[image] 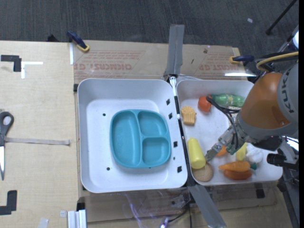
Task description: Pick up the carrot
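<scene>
The carrot (234,166), orange with a small green end on its right, lies flat near the front wall of the right bin (216,127). My gripper (214,152) is low in that bin, just left of and slightly above the carrot's left tip, between it and a yellow cylinder (195,152). A small orange patch shows at the gripper's tip, and I cannot tell what it is. The grey arm with its orange band (266,103) covers the bin's right side.
The right bin also holds a red ball (204,104), a green item (229,99), a yellow waffle-like piece (188,115), a tan disc (203,173), an orange-red item (239,175) under the carrot and a yellow piece (241,152). The left bin (92,127) holds a teal divided plate (140,138).
</scene>
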Available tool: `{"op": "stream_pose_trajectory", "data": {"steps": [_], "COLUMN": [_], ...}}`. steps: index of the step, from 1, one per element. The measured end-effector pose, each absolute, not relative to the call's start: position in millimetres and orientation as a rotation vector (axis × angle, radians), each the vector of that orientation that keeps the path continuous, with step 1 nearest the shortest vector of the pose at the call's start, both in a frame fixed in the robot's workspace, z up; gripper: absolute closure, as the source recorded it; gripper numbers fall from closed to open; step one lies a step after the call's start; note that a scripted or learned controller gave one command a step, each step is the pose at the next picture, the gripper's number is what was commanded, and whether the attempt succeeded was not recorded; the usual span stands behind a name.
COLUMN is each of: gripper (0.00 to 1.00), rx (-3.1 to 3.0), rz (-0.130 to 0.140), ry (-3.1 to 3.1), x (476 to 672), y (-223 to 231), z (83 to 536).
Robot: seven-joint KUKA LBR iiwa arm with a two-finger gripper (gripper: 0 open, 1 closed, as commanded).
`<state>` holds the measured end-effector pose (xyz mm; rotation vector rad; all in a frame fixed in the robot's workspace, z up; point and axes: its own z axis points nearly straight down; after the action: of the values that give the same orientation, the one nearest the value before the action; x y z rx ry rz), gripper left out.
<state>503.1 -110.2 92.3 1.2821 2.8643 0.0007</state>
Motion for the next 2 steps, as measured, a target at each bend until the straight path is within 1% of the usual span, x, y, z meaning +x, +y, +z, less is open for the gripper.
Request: {"op": "stream_pose_trajectory", "data": {"steps": [1, 2], "gripper": [1.0, 1.0], "rx": [1.275, 1.268], "rz": [0.001, 0.001], "ry": [2.862, 2.86], "x": [505.4, 507.8], "y": [-110.2, -110.4], "z": [102.0, 111.8]}}
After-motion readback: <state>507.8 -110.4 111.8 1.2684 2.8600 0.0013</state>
